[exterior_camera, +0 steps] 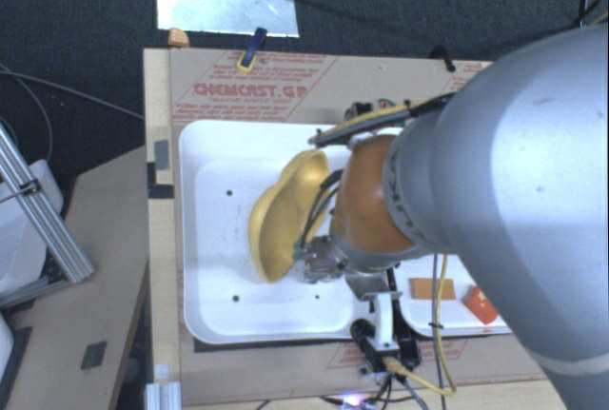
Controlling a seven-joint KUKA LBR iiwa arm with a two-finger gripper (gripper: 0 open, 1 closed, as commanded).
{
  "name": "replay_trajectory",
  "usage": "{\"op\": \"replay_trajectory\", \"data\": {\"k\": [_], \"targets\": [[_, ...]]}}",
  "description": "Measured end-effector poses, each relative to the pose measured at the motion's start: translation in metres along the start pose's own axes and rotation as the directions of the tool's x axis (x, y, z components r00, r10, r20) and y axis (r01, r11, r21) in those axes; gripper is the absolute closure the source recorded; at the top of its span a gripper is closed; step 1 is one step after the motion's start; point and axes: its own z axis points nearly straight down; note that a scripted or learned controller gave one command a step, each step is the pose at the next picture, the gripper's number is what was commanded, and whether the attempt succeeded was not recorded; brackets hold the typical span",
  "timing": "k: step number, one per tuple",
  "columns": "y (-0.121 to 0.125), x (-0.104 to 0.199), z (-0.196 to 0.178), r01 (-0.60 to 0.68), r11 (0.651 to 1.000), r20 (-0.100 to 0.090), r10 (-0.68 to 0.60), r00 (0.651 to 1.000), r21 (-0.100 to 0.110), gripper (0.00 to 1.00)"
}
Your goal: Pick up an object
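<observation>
A yellow banana-shaped object (283,213) lies in the left white bin (214,246), slanting from upper right to lower left. The grey arm with its orange band (366,199) reaches over the bin's right side. My gripper (319,261) sits at the lower right edge of the yellow object, its metal parts touching or just beside it. The arm hides the fingertips.
The right bin (447,318) holds an orange flat piece (430,288) and a red-orange object (481,305), mostly under the arm. Cables and a bracket (381,341) hang at the bins' front edge. A cardboard sheet (257,85) lies behind the bins.
</observation>
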Motion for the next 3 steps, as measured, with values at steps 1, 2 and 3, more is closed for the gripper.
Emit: {"op": "replay_trajectory", "data": {"k": [1, 2, 3], "targets": [[0.08, -0.031, -0.112, 0.004, 1.0, -0.001, -0.004, 1.0, -0.021, 1.0], [-0.004, 0.026, -0.06, 0.012, 1.0, -0.004, -0.012, 1.0, 0.006, 1.0], [0.054, 0.032, -0.077, 0.007, 1.0, -0.002, -0.007, 1.0, -0.009, 1.0]]}}
